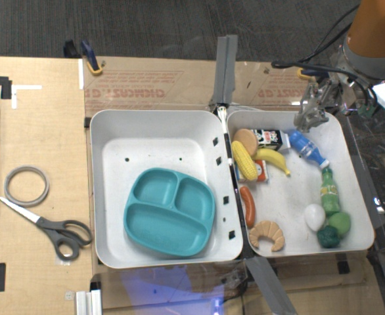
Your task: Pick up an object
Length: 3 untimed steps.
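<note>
A: Two white bins side by side. Left bin point(107, 176): one teal divided plate point(171, 211).

B: Right bin point(350, 176): corn cob point(244, 160), banana point(273, 158), bread roll point(246, 138), sausage point(248, 205), croissant point(267, 235), white egg point(315, 216), green bottle point(329, 190), blue bottle point(307, 147), dark carton point(269, 138).

A: Gripper point(313, 115): above the right bin's far rim, just beside the blue bottle. Nothing seen between the fingers; open or closed, cannot tell.

B: Outside the bins, on the bench at left: scissors point(51, 228), tape roll point(26, 185).
</note>
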Tool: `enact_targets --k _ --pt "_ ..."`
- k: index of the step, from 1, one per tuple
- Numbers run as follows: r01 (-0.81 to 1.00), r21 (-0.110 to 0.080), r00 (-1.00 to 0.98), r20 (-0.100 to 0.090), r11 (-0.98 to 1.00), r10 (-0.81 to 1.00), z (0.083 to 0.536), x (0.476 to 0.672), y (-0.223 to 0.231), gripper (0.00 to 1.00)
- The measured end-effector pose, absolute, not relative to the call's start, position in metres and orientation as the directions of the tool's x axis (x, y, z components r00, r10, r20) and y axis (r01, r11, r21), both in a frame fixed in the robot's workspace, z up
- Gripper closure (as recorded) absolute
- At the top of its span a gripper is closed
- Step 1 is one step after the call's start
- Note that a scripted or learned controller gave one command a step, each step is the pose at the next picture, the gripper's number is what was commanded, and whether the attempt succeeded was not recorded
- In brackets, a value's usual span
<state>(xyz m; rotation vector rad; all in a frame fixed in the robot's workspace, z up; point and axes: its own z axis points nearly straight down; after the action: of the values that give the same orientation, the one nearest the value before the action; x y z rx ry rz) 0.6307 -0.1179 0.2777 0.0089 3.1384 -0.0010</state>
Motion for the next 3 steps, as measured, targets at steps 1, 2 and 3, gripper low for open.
enact_targets --k 1,2,3 --pt "0.032 0.0 -0.999 -0.001 1.0 0.032 0.129 0.626 -0.138 0.0" --pt "0.065 0.0 -0.998 -0.002 0.998 0.065 0.092 0.614 -0.154 0.0" --pt "-0.043 -0.001 -0.999 -0.006 0.999 -0.043 0.094 0.639 -0.222 0.0"
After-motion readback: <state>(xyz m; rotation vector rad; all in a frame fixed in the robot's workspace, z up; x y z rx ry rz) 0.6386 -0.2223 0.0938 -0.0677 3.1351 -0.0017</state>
